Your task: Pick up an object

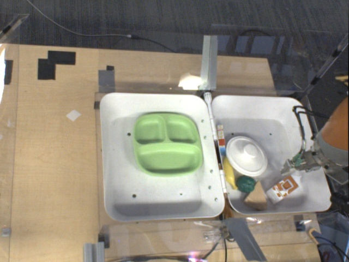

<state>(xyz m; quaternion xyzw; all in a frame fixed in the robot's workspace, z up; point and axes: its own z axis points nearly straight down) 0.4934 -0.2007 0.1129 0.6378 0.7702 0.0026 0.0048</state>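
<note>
Hovering at the right bin's (pixel 272 105) right edge, the gripper (pixel 299 161), grip state indiscernible, sat just upper right of the small carton (pixel 283 189).

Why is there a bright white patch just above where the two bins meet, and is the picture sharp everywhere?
In the camera view, the bright patch looks like lamp glare on the glossy bench. The green tray and white bowl are fairly crisp and cast soft shadows, while the arm at the right edge is blurred.
</note>
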